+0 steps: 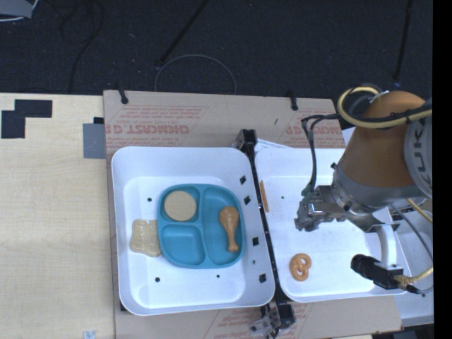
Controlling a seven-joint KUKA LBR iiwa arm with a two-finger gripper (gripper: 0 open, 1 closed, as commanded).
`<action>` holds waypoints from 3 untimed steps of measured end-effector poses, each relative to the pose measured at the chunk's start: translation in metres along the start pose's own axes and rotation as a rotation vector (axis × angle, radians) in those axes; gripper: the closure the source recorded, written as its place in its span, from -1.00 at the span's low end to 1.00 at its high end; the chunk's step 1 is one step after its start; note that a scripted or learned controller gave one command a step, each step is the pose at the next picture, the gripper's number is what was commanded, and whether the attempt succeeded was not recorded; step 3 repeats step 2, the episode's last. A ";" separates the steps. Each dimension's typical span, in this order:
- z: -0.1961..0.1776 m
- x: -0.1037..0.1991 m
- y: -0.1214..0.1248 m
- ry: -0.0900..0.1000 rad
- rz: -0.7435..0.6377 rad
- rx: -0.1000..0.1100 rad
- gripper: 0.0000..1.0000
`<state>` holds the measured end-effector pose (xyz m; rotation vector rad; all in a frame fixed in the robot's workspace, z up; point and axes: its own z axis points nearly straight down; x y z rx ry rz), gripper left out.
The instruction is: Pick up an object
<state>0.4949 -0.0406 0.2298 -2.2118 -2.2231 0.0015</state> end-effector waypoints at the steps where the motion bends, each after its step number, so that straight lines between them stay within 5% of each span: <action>1: -0.008 0.052 0.002 -0.002 0.000 -0.002 1.00; 2: -0.009 0.113 -0.004 -0.002 -0.001 -0.001 1.00; 3: -0.009 0.113 -0.004 -0.002 -0.001 -0.001 1.00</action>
